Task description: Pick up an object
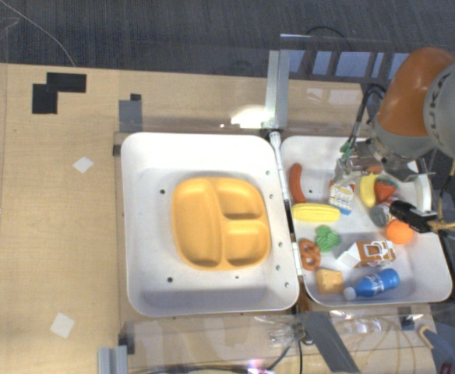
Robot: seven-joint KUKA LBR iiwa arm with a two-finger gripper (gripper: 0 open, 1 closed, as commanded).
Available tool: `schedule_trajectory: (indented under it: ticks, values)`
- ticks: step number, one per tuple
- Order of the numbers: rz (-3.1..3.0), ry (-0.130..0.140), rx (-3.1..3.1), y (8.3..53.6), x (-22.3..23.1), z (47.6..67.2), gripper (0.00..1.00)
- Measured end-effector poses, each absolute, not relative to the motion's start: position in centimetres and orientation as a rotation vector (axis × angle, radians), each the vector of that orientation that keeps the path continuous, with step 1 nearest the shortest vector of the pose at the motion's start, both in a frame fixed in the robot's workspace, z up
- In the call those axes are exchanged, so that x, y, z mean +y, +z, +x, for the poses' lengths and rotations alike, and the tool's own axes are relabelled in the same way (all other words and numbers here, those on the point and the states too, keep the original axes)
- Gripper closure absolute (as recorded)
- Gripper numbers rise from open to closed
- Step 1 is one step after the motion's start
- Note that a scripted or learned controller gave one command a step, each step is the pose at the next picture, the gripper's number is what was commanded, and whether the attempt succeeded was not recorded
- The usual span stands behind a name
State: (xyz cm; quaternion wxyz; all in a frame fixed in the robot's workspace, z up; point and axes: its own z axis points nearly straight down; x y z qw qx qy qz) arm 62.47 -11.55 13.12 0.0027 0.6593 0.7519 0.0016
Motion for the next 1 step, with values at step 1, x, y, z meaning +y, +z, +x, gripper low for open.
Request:
schedule_trajectory:
  ticks: [1]
  values:
    - [2.068, 0.005, 2.358, 13.11, -11.54, 62.47, 0.0]
